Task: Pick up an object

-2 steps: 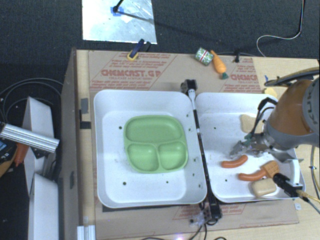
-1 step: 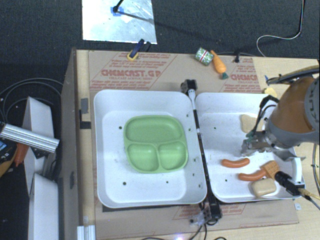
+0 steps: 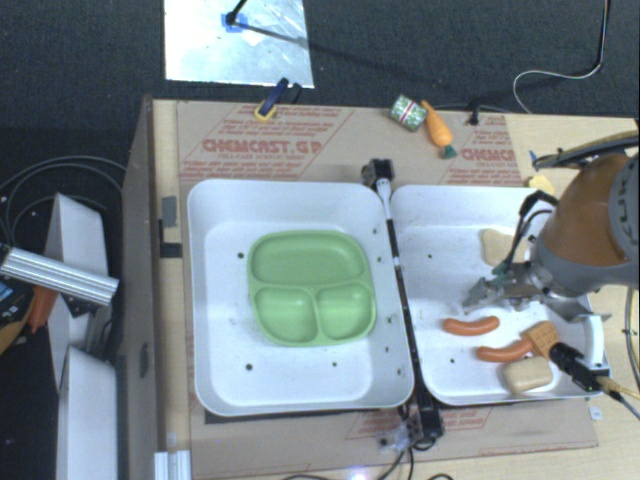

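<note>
two sausages (image 3: 470, 325) lie in the right bin (image 3: 440, 228); hand (image 3: 492, 290) hovers just above them, fingers spread, holding nothing.

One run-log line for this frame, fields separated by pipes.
gripper low in right bin | above sausage | nothing seen held | green tray in left bin

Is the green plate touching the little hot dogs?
Apart. The camera view shows the green divided plate in the left bin, while the two sausages lie in the right bin, with the bin walls between them.
</note>
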Available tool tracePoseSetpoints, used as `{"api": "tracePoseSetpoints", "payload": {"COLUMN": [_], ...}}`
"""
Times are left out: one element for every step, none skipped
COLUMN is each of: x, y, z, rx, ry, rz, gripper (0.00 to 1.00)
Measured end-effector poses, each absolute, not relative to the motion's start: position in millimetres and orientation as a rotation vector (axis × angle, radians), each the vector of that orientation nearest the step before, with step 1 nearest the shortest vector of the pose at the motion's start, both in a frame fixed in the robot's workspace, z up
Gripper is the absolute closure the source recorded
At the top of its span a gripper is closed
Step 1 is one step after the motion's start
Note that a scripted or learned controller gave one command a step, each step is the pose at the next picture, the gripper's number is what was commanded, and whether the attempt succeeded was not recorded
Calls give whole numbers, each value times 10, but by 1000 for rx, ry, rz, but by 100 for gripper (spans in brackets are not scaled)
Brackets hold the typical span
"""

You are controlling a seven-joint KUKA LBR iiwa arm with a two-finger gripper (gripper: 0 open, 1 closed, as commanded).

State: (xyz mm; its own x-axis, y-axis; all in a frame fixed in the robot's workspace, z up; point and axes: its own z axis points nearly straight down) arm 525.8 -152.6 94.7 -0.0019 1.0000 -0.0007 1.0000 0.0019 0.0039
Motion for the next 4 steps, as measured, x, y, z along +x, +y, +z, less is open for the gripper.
{"api": "tracePoseSetpoints", "payload": {"x": [5788, 6522, 5883, 6104], "y": [-2070, -1923, -2072, -1190], "z": [847, 1472, 1758, 983], "rx": [2217, 2211, 2217, 2218], "ry": [2222, 2224, 2222, 2228], "rz": [1, 4, 1, 2], "gripper": [0, 0, 0, 0]}}
